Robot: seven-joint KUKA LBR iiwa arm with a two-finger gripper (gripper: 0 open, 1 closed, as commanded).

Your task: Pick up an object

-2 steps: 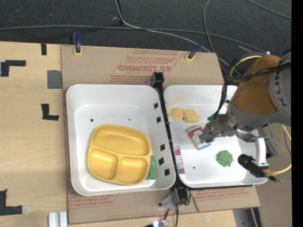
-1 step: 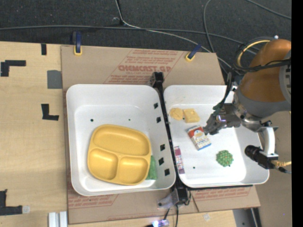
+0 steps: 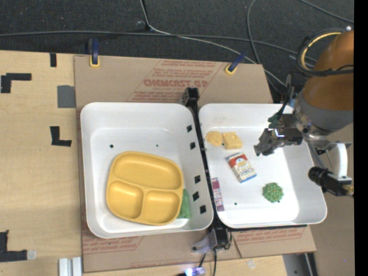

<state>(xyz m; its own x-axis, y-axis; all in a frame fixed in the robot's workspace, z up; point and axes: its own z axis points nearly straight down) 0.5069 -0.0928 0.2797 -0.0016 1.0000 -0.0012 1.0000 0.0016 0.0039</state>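
In the right bin (image 3: 305,214) lie a pale yellow cracker-like piece (image 3: 232,140) beside a small round biscuit (image 3: 214,138), a small red and white carton (image 3: 242,168), and a green bumpy ball (image 3: 273,192). My gripper (image 3: 268,145) hangs over the right bin's upper right part, to the right of the crackers and above the carton. It points left and down. Nothing shows between its fingers.
The left bin (image 3: 92,125) holds a yellow divided tray (image 3: 145,187) with a green item (image 3: 185,206) wedged at its right side. A black divider (image 3: 198,154) runs between the bins. Cables cross the dark bench top behind.
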